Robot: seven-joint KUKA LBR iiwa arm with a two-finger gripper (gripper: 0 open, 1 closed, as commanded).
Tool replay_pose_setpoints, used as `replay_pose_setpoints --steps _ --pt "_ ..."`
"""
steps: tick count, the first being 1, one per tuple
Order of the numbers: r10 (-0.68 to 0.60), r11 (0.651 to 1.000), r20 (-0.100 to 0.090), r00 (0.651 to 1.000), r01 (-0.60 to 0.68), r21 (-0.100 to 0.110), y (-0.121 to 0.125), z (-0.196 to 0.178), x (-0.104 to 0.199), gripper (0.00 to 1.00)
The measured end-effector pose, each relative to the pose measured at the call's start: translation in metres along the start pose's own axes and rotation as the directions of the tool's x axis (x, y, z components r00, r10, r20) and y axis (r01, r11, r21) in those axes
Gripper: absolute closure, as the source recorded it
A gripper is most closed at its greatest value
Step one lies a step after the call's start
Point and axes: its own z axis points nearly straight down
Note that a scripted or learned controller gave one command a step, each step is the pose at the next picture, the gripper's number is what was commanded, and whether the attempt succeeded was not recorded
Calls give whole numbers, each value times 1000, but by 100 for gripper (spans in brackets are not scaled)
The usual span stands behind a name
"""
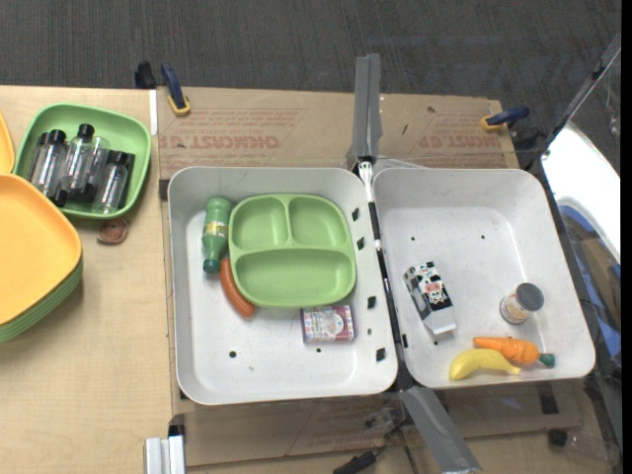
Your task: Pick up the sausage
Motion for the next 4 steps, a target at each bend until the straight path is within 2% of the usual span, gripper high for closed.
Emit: replay_pose_setpoints --steps 1,2,3,4 --pt "-360 933 0 933 360 -2 24 8 14 100" --pt "-456 890 1 890 456 -3 32 -9 12 100" --pt "-653 757 1 757 653 -3 28 -9 2 100" --pt "-848 531 4 531 848 -4 47 -14 11 100"
